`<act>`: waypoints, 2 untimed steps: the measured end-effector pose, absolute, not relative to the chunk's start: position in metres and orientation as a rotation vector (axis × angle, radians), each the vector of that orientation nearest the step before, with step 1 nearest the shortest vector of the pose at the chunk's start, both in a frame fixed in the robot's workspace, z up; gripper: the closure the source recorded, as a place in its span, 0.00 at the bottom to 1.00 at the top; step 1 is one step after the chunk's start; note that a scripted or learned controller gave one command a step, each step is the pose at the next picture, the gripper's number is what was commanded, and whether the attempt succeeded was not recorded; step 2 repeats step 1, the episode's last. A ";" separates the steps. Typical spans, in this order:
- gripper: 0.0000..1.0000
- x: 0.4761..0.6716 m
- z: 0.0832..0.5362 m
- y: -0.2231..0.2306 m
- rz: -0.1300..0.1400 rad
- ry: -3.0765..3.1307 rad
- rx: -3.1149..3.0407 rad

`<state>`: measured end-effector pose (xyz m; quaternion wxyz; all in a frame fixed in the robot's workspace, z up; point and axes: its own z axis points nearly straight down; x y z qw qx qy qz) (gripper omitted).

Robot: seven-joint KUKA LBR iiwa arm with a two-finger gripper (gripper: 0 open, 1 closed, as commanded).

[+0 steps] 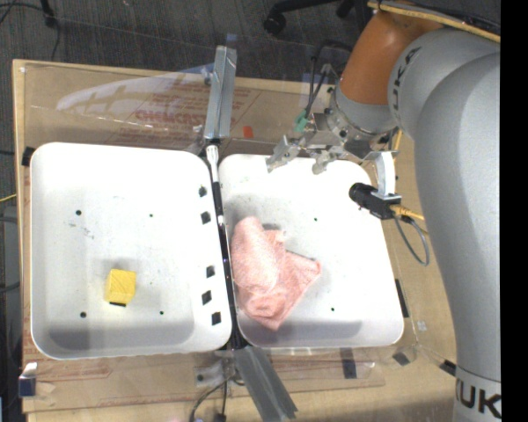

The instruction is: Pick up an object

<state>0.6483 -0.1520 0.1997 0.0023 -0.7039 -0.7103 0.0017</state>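
A crumpled pink cloth (268, 273) lies in the right bin (361, 271), against its left wall. A small yellow block (121, 287) sits in the left bin (88, 192), toward the front. My gripper (297, 156) hangs over the far edge of the right bin, well behind the cloth. Its two fingers stand spread apart with nothing between them.
A metal divider bar (218, 95) runs between the two bins toward the back. A black fitting with a cable (377, 199) sticks out beside the wrist over the right bin's far right corner. The large grey arm (458, 174) covers the right side.
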 end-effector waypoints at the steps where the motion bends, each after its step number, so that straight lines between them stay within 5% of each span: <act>1: 0.00 0.657 0.197 -0.134 0.002 -2.130 -2.309; 2: 0.00 0.657 0.197 -0.134 0.002 -2.130 -2.309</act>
